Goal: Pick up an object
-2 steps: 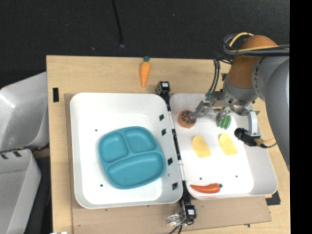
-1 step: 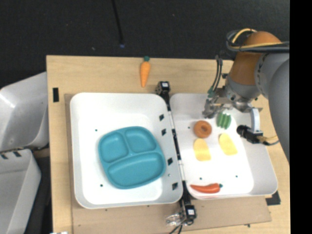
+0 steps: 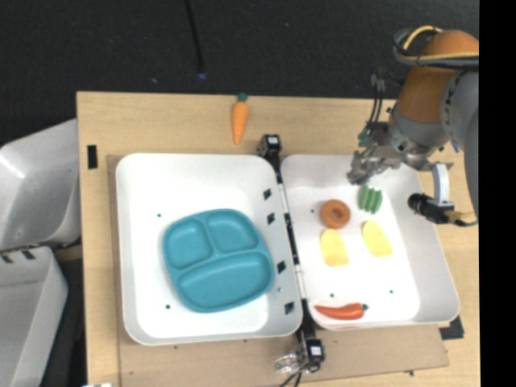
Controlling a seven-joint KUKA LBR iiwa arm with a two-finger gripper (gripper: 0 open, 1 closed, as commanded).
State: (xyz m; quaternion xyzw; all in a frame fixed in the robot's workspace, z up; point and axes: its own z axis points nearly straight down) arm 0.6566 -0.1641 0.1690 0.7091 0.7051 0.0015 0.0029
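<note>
In the right bin (image 3: 419,297) lie a small green piece (image 3: 370,198), a brown donut (image 3: 335,214), two yellow pieces (image 3: 334,247) (image 3: 376,239) and a red chili pepper (image 3: 340,311) at the front rim. My gripper (image 3: 364,170) hangs at the bin's back right, just above and behind the green piece. Nothing shows between its fingers.
The left bin (image 3: 137,240) holds a blue divided plate (image 3: 216,258). An orange carrot (image 3: 239,119) lies on the bench behind the bins. A black clip (image 3: 269,145) sits at the back where the bins meet. The arm (image 3: 427,87) stretches in from the right.
</note>
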